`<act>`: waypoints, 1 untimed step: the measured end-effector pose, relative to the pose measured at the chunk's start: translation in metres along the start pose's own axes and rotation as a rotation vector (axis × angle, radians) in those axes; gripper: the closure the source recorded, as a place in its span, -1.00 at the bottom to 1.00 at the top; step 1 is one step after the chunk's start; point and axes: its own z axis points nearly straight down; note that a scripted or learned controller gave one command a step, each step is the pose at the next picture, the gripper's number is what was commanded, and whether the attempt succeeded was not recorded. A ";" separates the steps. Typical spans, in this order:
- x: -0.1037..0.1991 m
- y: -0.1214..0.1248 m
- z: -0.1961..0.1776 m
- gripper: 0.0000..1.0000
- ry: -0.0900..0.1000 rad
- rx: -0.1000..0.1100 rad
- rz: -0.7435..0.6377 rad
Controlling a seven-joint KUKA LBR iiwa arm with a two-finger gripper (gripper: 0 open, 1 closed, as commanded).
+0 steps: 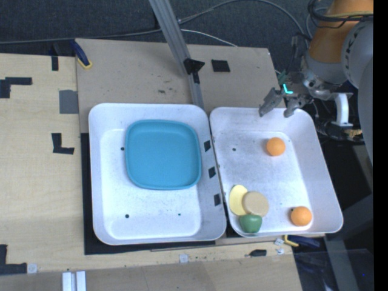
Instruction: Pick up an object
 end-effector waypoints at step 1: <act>0.000 0.000 0.000 -1.00 0.000 0.000 0.000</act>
